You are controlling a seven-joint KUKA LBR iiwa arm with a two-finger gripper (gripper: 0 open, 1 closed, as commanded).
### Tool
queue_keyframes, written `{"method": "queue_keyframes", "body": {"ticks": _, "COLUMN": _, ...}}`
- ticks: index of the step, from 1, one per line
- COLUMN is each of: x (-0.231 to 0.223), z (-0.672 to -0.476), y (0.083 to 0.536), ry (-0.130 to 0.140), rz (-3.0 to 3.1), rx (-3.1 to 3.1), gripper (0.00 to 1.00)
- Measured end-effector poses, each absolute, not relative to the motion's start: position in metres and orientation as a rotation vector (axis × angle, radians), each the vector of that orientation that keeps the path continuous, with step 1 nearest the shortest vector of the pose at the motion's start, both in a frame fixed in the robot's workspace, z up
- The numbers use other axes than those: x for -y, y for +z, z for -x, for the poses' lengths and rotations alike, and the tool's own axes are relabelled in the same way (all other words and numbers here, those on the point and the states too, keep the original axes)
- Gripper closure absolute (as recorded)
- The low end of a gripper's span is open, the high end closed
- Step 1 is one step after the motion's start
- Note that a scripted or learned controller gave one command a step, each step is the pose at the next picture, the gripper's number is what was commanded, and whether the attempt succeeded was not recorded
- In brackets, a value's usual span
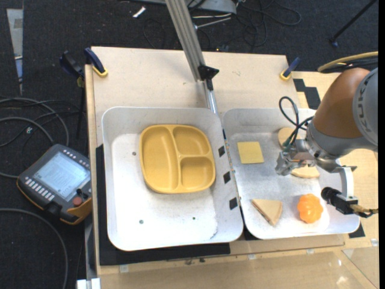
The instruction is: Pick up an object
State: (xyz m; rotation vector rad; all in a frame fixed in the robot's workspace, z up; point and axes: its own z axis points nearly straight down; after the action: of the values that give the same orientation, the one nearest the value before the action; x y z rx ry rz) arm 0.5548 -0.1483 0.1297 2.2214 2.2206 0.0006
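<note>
bright even overhead light, soft shadows, mild glare on white bins (120,161).

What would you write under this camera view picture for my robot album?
Robot pincer hovers in the right bin near a yellow square, tan wedge and orange ball; yellow tray sits left.

The grey arm with its orange band (349,110) is cut off by the right edge, and its wrist covers most of a pale round flat piece (304,172) in the right white bin (240,125). The gripper (287,163) is too small and dark to read. The bench's front (240,276) runs off the bottom edge.
</note>
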Motion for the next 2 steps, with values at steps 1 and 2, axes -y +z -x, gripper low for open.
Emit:
{"method": "queue_keyframes", "body": {"ticks": 1, "x": 0.149, "z": -0.547, "y": 0.178, "ry": 0.004, "rz": -2.219, "rx": -2.217, "gripper": 1.00}}
{"method": "queue_keyframes", "body": {"ticks": 2, "x": 0.149, "z": -0.548, "y": 0.206, "ry": 0.003, "rz": -2.216, "rx": -2.220, "gripper": 1.00}}
